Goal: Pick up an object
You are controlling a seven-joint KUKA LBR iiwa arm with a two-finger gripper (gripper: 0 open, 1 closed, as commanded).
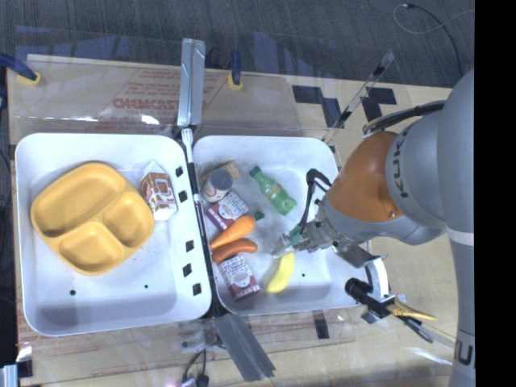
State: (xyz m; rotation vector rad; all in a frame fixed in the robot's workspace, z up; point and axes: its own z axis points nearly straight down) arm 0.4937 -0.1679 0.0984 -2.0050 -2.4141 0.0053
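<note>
Banana is lying in the lower middle of the right bin, and the pincer is hanging just above its upper end; whether its tips are apart or together I cannot tell. A good grasp, I judge, means dropping straight down across the banana's narrow width, clear of the carrot and sausage. One banana, one carrot, one green bottle, two bins, one yellow tray.

Two white bins, one yellow tray, one carrot, one banana, one green bottle
</note>
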